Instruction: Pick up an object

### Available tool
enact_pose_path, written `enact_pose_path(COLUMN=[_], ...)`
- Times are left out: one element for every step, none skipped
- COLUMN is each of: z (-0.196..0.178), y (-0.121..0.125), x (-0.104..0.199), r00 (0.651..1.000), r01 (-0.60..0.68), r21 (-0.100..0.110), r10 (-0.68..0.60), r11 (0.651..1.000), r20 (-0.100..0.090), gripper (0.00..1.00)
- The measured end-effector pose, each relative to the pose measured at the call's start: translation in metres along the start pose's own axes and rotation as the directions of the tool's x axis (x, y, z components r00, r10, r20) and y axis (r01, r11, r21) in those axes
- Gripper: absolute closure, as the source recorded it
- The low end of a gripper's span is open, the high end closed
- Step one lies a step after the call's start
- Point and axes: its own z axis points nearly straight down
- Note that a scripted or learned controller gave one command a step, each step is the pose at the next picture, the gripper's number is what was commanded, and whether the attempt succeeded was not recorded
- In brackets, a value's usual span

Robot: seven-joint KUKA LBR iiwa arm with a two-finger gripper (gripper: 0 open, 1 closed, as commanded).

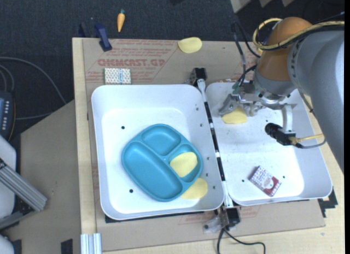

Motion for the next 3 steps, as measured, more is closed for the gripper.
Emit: enact_pose_path(z=[-0.012,-0.011,0.000], y=[0.002,0.001,0.000], x=[0.001,0.001,0.006], r00=[1.000,1.000,1.000], r01=[0.001,0.000,0.001], r21=[-0.005,-0.005,0.000], r10=[-0.001,0.000,-0.001], r11=[1.000,1.000,1.000], r20=[0.000,-0.001,0.000], gripper=[1.00,0.00,0.00])
